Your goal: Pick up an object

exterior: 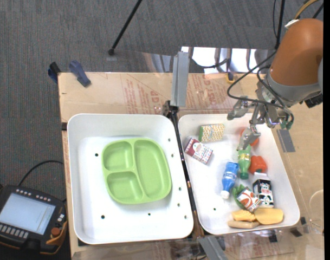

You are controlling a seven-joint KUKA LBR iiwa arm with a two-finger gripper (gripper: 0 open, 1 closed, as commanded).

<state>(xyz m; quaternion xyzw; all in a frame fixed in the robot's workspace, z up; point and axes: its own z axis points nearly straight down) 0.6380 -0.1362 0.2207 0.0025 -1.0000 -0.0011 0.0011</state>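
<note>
- Camera view: my gripper (255,124) hangs over the right bin (292,191), at its far right part; I cannot tell its state.
- Nearest candidate: a green bottle (244,163) (long axis roughly along the bin's depth) just nearward of the gripper, beside an orange block (258,164).
- The left bin (78,140) carries a green divided tray (136,170).

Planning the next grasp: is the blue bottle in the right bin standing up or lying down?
Lying down. The blue bottle rests on its side on the right bin's floor, white cap toward the near edge.
</note>
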